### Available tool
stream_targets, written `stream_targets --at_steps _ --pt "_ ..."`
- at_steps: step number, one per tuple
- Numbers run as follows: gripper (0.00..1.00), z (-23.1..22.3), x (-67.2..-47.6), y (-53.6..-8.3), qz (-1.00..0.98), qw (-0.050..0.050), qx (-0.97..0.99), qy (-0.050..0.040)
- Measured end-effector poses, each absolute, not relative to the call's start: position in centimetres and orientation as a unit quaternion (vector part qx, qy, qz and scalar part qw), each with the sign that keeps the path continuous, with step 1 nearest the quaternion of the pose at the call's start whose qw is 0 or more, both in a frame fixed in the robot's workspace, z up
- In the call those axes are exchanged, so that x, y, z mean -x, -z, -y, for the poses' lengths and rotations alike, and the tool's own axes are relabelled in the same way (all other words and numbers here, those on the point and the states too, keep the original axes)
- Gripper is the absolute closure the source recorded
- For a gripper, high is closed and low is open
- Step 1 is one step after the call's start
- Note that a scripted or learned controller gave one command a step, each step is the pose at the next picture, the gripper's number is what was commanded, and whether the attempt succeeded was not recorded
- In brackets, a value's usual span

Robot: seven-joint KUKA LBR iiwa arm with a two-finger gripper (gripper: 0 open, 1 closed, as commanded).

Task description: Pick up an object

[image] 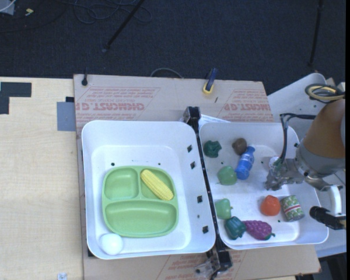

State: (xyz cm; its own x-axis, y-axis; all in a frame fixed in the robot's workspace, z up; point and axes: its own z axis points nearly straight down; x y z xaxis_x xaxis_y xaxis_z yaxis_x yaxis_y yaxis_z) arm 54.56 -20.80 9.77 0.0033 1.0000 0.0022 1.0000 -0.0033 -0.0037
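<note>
The right bin point(262, 134) holds several small items. A blue bottle point(244, 163) lies near its middle, with a brown lump point(240, 146) and a dark green piece point(212, 149) behind it. A green round fruit point(227, 175) sits left of the bottle. Along the front lie a pale green piece point(223, 207), a teal piece point(234, 227), purple grapes point(258, 229), a red fruit point(270, 205) and a small labelled can point(291, 207). My gripper point(277, 177) hangs low over the bin's right part, just behind the red fruit and right of the bottle. I see nothing held in it.
The left bin point(137, 134) carries a green divided tray point(140, 212) with a yellow corn cob point(157, 184) in its upper right compartment. A white ball point(111, 243) rests at that bin's front left corner. The arm's grey body point(326, 144) covers the right bin's right wall.
</note>
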Motion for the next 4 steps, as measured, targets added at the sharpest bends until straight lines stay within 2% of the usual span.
stream_targets --at_steps 3,4 --pt "1.0 21.3 -55.0 -23.0 0.707 -0.001 0.707 0.0004" --pt "1.0 16.9 -55.5 -22.9 0.708 0.002 0.706 -0.0003"
